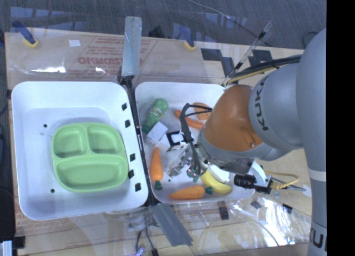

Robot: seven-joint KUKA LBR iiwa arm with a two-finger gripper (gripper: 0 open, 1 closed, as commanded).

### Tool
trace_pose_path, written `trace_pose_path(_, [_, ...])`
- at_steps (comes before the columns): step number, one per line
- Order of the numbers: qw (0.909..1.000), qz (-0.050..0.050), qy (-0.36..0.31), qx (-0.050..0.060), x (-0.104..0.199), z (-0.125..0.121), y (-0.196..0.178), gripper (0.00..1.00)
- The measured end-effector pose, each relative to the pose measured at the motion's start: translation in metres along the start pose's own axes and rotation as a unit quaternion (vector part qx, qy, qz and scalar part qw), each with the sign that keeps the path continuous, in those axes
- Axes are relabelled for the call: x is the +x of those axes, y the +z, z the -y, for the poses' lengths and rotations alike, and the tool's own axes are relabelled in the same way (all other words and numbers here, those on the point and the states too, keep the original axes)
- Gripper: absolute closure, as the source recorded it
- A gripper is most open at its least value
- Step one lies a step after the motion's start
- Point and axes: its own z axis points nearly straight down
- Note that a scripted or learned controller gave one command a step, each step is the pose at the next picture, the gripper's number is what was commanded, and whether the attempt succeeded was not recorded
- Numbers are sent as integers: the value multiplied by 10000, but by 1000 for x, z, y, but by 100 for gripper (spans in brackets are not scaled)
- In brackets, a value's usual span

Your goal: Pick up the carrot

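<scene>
Three carrots lie in the right bin [145,91]. One carrot [157,165] stands lengthwise by the bin's left wall. A second carrot [187,193] lies flat along the front wall. A third carrot [193,121] shows partly from under the arm's orange band [233,121]. My gripper [183,163] hangs low over the middle of the bin, just right of the upright carrot and above the front one. No carrot shows in its grasp.
A green bottle [155,113] lies at the bin's back left, with a white card [157,133] beside it. A yellow banana [215,183] rests next to the front carrot. The left bin [22,99] holds a green divided plate [89,156].
</scene>
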Motion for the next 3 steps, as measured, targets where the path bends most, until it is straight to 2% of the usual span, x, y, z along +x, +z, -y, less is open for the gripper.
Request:
trace_pose_path(1, [9999,-28,104,16,2,-1,20,100])
trace_pose_path(2, [9903,2,1393,2,0,1,19,100])
trace_pose_path(3, [9907,7,1364,-4,0,0,9,100])
